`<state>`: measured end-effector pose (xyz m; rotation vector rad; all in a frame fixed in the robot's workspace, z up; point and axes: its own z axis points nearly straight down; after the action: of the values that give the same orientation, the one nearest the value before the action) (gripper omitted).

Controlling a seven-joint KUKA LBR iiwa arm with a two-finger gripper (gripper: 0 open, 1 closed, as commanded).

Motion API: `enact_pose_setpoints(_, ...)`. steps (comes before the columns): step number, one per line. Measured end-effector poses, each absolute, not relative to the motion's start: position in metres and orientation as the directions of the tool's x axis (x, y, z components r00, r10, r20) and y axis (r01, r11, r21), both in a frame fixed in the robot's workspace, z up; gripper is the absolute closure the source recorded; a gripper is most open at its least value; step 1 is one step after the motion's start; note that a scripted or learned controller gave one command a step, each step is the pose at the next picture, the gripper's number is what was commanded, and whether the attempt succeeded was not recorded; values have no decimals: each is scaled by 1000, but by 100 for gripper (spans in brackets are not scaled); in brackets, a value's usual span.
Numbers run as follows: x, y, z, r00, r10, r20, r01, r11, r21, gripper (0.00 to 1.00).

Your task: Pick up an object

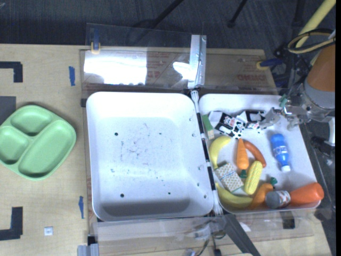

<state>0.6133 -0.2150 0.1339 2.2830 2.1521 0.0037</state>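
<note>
Piled toys [250, 177] overlap in the right bin [303, 143]; the claw's [273, 117] state is unclear.

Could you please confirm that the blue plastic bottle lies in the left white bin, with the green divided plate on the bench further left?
Not quite: the camera view shows the blue plastic bottle lying in the right white bin, not the left white bin. The green divided plate does sit on the bench, left of both bins.
</note>
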Motion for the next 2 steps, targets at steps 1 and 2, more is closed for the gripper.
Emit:
enact_pose_setpoints(1,572,-218,139,-39,999,1,999,39,0,0)
enact_pose_setpoints(2,479,-224,189,61,998,1,998,-61,-1,0)
